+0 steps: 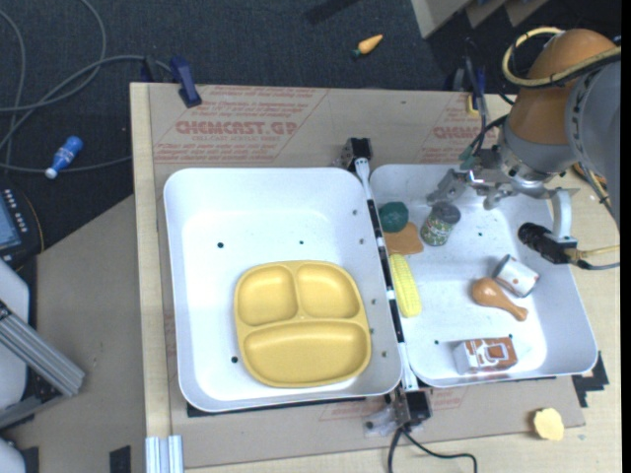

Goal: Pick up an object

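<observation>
Small jar [440, 225] near far-left corner of right bin [582, 338], likely light, stiff, slippery; best taken across the round body. Pincer [471, 183] just beside, state impossible to tell.

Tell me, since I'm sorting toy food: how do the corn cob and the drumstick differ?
The corn cob is yellow, the drumstick brown. The cob is an even cylinder against the bin's left wall; the drumstick tapers to a thin end and lies mid-bin. Both lie flat in the right bin.
</observation>
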Tool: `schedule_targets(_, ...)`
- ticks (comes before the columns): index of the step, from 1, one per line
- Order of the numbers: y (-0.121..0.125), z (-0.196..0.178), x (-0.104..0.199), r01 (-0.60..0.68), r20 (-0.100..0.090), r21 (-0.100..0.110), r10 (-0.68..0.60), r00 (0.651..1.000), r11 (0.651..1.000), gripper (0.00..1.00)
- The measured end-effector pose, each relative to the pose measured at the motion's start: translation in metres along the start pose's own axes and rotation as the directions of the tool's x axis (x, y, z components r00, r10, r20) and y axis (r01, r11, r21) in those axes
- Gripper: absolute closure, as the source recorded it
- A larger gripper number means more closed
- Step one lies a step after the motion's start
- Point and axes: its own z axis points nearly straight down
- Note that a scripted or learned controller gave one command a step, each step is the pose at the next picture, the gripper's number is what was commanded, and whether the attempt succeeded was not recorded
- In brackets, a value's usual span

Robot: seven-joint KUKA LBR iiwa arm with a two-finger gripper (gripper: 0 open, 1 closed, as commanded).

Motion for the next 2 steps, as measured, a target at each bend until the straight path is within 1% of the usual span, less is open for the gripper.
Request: schedule_targets(2,-0.0129,0.0026,0.0041,0.0,0.002,-0.008,0.0,1.0,1.0,0.0)
